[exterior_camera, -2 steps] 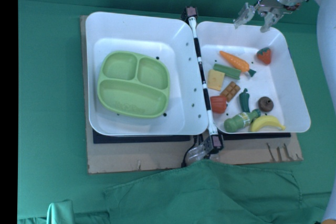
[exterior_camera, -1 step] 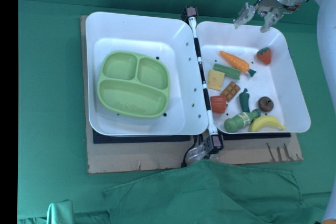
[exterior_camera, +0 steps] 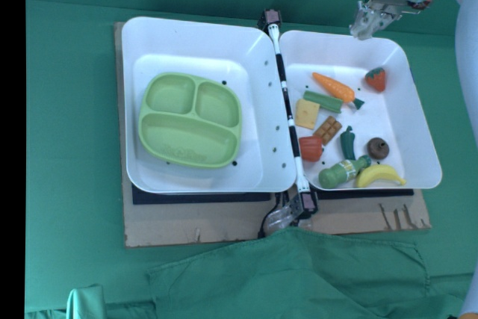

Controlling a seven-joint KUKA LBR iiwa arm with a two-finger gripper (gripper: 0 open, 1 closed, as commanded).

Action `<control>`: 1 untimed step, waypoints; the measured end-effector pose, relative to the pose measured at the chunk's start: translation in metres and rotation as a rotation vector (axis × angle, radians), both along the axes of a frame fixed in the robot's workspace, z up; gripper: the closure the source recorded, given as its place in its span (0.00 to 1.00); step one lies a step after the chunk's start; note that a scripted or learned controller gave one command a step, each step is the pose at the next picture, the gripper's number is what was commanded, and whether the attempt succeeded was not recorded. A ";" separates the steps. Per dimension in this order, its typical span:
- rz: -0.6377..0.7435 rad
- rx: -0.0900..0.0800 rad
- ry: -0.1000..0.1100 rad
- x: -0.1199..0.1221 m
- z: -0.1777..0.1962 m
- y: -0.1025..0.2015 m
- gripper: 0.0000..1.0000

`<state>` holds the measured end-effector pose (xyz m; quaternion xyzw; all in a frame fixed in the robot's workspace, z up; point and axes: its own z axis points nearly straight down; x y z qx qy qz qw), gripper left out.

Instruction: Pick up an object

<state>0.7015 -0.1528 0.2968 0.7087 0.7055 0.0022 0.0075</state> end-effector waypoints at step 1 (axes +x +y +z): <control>-0.002 0.002 0.007 -0.001 -0.002 -0.037 1.00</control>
